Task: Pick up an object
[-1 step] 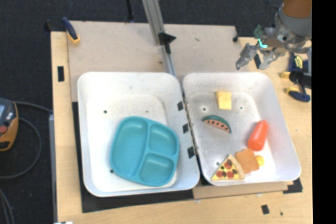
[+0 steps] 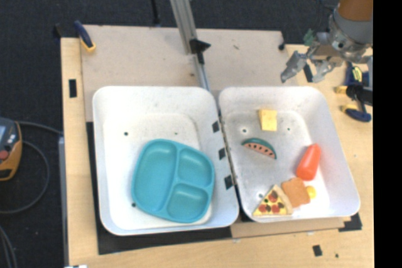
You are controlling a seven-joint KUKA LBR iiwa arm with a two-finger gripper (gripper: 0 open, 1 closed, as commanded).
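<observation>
While my claw point(image 2: 300, 67) is hanging spread and empty beyond the right bin point(image 2: 336, 128), I'm grasping nothing yet, so picking the cheese point(image 2: 268, 120) remains.

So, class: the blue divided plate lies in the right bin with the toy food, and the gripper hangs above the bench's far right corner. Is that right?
Not quite. The camera view shows the blue divided plate in the left bin; the toy food lies in the right bin. The gripper does hang above the bench's far right corner.
</observation>
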